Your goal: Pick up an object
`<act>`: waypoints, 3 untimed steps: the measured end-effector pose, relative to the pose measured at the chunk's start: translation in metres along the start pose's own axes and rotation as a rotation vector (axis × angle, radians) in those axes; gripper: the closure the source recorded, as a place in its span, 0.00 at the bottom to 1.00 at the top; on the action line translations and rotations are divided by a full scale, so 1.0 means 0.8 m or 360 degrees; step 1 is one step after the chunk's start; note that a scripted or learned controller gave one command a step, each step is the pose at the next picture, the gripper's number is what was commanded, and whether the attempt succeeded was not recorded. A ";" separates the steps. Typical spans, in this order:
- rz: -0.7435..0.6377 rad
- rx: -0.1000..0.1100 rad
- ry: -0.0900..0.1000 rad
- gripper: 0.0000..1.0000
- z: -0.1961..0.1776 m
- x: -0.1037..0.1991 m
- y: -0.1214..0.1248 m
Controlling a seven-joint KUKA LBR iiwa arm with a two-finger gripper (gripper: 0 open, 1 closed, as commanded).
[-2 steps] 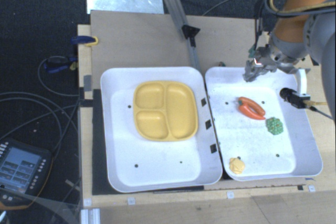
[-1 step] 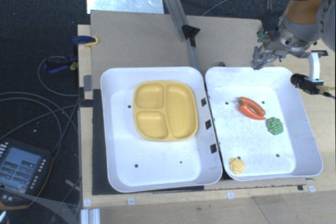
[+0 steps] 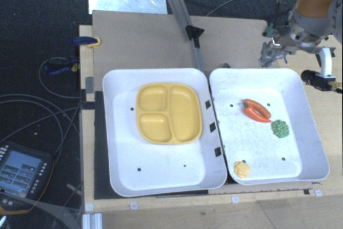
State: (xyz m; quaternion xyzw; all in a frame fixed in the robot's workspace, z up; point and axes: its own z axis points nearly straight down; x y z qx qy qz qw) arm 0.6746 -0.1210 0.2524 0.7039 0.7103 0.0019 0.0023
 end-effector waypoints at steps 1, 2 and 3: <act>-0.0001 0.0011 0.0002 1.00 0.016 0.059 -0.033; -0.0001 0.0013 0.0003 1.00 0.027 0.106 -0.072; -0.0003 0.0013 0.0005 1.00 0.035 0.173 -0.108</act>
